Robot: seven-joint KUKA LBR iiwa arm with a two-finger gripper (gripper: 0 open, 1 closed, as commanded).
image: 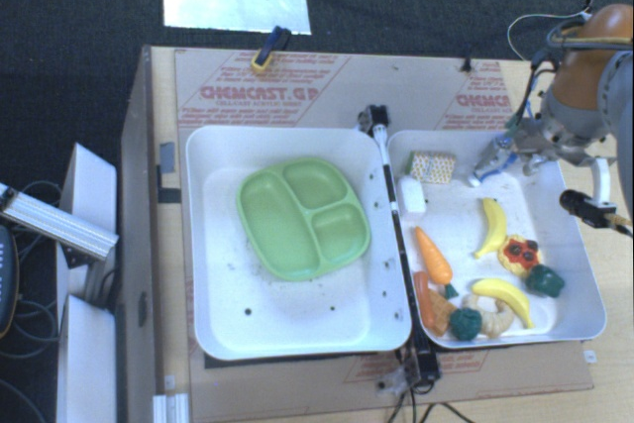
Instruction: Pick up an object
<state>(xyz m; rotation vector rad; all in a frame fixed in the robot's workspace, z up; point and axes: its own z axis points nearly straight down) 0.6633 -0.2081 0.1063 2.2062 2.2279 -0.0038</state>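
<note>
The claw (492, 165) is seen low over the far part of the right bin (584, 297), just beside a beige sponge-like block (433, 166); whether it is open cannot be told. Two bananas (490, 227), a carrot (433, 256) and broccoli (544, 281) are spread nearer. A green tray (302, 217) is held in the left bin (213, 312).

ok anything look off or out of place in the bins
Nothing spilled or broken. The green tray sits askew in the left bin. In the right bin the toy food lies loose; one carrot rests near the divider. The gripper is at that bin's far edge.
</note>
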